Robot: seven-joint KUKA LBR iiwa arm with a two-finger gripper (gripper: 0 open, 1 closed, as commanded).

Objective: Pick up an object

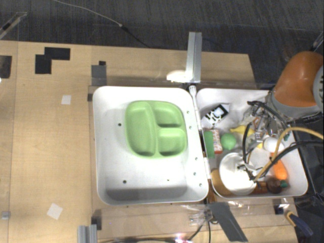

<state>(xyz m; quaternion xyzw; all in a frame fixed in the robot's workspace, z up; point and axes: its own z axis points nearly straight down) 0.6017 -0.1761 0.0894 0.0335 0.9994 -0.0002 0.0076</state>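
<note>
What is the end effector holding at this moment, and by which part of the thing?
It cannot be told. The end effector is down among the items in the right bin, beside the white bowl, and cables cover it.

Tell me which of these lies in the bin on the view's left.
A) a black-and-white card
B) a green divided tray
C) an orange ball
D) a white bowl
B: the green divided tray lies flat in the middle of the bin on the view's left, while the white bowl sits in the other bin among the small items.
</note>
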